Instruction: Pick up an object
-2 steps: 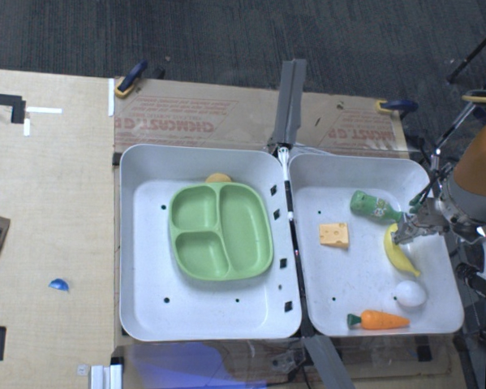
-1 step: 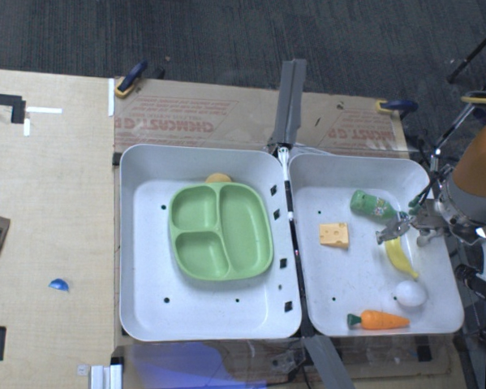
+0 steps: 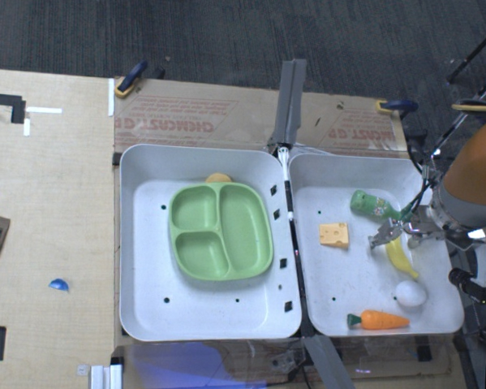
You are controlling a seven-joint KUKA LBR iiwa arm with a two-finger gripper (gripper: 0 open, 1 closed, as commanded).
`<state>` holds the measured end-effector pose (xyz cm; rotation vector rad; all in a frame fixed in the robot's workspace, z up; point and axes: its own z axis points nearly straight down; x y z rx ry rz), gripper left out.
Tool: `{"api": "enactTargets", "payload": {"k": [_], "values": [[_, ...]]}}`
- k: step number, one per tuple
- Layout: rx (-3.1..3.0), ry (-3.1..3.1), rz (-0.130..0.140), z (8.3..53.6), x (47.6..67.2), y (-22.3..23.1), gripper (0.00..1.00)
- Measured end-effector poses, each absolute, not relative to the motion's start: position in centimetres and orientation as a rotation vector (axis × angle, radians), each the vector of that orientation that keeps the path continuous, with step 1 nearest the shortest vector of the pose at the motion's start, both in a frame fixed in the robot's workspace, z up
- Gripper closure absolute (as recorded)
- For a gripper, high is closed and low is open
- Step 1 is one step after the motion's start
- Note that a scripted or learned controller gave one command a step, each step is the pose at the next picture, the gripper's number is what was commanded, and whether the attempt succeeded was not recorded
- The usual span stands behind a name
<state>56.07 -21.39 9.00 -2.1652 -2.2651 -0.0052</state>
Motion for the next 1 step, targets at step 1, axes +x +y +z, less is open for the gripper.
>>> {"api": "enactTargets", "payload": {"k": [1], "values": [[-2.167, -2.263, 0.001, 9.57, 56.04, -21.56, 1.0]]}}
